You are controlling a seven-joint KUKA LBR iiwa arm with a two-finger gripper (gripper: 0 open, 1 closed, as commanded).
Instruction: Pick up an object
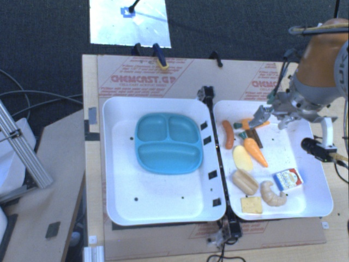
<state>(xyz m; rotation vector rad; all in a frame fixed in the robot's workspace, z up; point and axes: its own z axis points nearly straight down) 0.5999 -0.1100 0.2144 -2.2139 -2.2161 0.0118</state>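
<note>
a wooden bench (65,146) bears a clear sheet (163,72) printed with red lettering, on which two shallow white bins, left (117,201) and right (316,192), sit side by side.

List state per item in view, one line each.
blue divided plate: flat in the left bin, holding nothing
hot dog: lying loose in the right bin
carrot: lying loose
bread roll: lying loose
shrimp: lying loose
cracker: flat
small carton: on its side
end effector: over the right bin's far end

Dark carpet floor (43,31) surrounds the wooden bench (92,162), with a shiny metal sheet (130,15) lying beyond it.
</note>
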